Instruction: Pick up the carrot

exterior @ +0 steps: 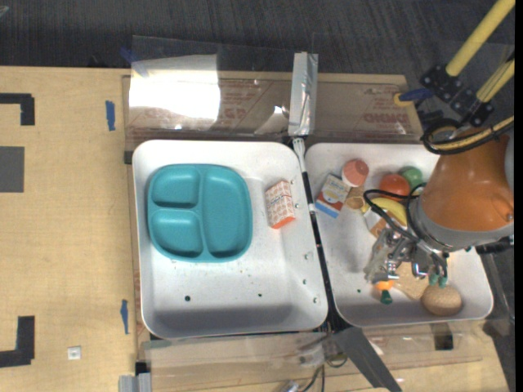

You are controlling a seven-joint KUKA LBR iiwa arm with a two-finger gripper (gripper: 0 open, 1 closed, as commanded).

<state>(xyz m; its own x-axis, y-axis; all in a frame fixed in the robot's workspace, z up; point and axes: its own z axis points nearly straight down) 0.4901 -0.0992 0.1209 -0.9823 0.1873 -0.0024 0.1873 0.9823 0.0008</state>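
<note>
We saw the tool (398, 261) low in the right bin (482, 310), its metal fingers hanging over the carrot (383, 288), a small orange piece with a green tip lying near the bin's front wall. We could not tell whether the fingers were spread or closed, and nothing showed the carrot between them.

We judged the main risk to be crowding. A tan, rounded potato-like item (442, 300) sat just beside the carrot, so a slightly offset descent could pinch that instead, or nudge the carrot away. The carrot looked smooth, hard and tapered, likely moulded plastic, so it could squirt out of a grip placed off its middle. A banana (394, 211) and a tomato-like red ball (395, 184) lay close behind the arm, and a dark cable (380, 202) looped above them might snag.

The left bin (163, 300) held a glossy teal divided plate (198, 211) and a small printed carton (279, 202), well apart from the work.
</note>
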